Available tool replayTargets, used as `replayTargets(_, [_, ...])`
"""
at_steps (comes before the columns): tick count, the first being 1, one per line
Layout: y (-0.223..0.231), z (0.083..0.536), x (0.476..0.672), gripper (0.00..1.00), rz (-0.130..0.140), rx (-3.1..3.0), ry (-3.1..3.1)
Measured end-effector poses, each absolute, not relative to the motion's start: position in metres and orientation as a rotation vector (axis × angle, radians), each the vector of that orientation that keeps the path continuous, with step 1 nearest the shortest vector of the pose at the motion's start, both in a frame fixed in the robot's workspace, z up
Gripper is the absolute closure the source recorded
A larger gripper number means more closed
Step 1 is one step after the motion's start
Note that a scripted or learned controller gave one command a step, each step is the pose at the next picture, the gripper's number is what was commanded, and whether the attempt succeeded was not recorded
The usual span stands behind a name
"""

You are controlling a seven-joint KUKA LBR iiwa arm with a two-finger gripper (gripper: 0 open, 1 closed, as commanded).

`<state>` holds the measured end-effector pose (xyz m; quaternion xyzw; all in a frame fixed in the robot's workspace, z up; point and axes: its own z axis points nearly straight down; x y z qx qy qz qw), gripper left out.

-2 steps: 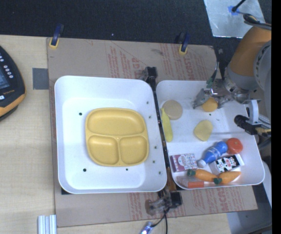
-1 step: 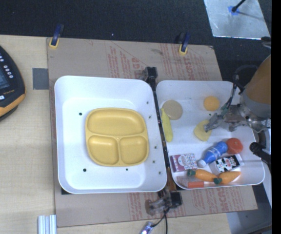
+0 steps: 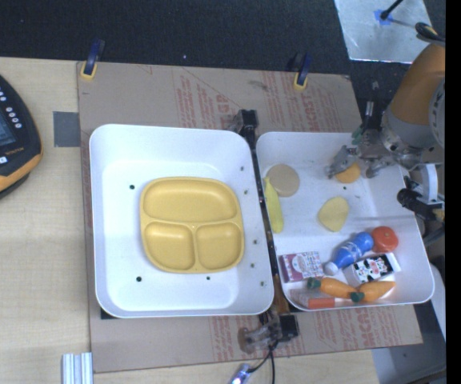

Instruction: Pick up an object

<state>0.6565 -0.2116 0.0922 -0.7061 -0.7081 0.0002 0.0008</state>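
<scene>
- My gripper (image 3: pixel 349 166) sits low at the right bin's (image 3: pixel 422 294) far end, right over a small orange piece (image 3: pixel 347 174).
- Can't tell from here how the claw is set.
- That piece lies straight below, so I'd just drop down.

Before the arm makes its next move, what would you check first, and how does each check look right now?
1. Gripper over the right white bin: ok.
2. Small orange object right at the gripper's tips: ok.
3. Object actually held between the fingers: cannot tell.
4. Room around that object: ok; the pale yellow round piece and tan disc lie apart from it.
5. Piled items at the bin's near edge, including the blue bottle, away from the gripper: ok.
6. Yellow divided plate sits in the left white bin, out of the way: ok.
</scene>
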Motion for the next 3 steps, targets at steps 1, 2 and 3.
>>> replayTargets(1, [-0.159,0.092,0.602,0.00,0.006,-2.213,-2.226])
replayTargets(2, [-0.141,0.091,0.571,0.00,0.006,-2.214,-2.224])
replayTargets(3, [-0.142,0.102,0.571,1.00,0.010,-2.212,-2.226])
